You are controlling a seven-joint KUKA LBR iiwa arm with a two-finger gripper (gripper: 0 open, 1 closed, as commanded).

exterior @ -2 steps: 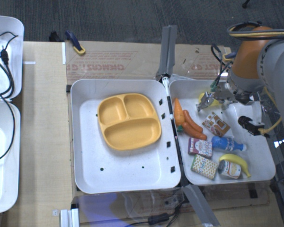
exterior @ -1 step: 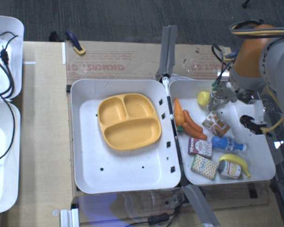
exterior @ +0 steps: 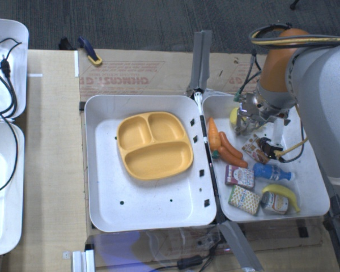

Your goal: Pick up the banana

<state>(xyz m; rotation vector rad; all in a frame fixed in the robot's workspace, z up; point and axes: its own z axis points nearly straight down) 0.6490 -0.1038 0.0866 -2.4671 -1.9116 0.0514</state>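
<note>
approach step: pincer (exterior: pixel 250 123), state could not be told, hung well apart from banana (exterior: pixel 281 194); next move required travel toward it.

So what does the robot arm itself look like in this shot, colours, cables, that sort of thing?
The arm is a thick, rounded, light grey tube with an orange band just above the wrist. A loop of dark and yellowish cable arcs over that band. Below it sits a metallic wrist section ending in the gripper, small and silvery-grey with dark parts and thin wires trailing beside it.
</note>
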